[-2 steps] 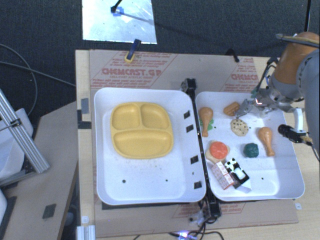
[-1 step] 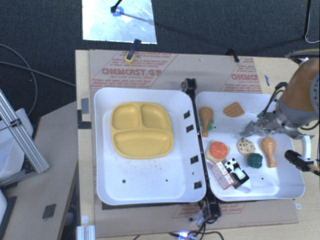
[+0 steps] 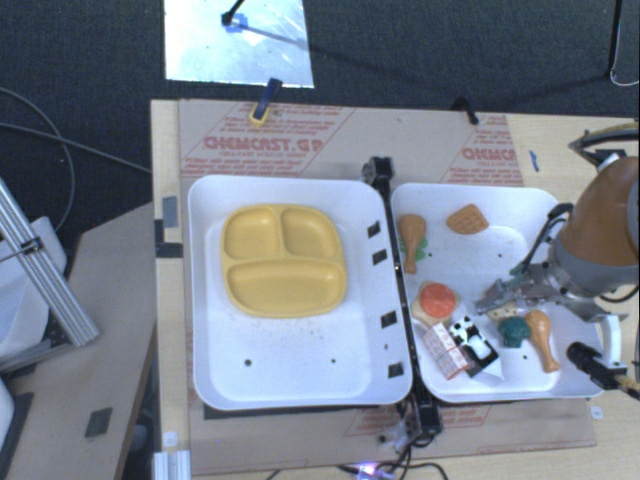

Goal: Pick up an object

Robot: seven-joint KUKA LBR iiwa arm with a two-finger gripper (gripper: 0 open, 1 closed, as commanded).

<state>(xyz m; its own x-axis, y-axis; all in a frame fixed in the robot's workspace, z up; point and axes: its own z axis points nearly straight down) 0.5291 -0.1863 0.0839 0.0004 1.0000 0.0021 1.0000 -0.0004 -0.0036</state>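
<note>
Dark carpet surrounds a wooden bench [image 3: 120, 298] on which two shallow white bins are set side by side over a sheet of brown board [image 3: 300, 143] printed with red lettering. Beyond the bench, a shiny silver sheet [image 3: 238, 28] is seen lying on the floor. At the far left, a slanted metal rail [image 3: 45, 268] is seen.

In the left bin [image 3: 290, 368], a yellow divided plate [image 3: 283, 260] is laid flat, toward the upper middle.

In the right bin [image 3: 480, 258], several small things are scattered: a tan toy drumstick [image 3: 411, 236] near the left wall, an orange flat piece [image 3: 466, 219] above the middle, a red and orange round piece [image 3: 437, 299] lower down, a small printed packet [image 3: 443, 350] and a black-and-white toy [image 3: 470, 341] near the front wall, a teal lump [image 3: 513, 331] and a second drumstick [image 3: 542, 336] to their right.

The gripper [image 3: 497, 298] is lowered into the right bin, just above the teal lump and right of the red round piece. Its fingers are blurred, so it cannot be told whether they are apart or together; nothing is seen held between them.
</note>
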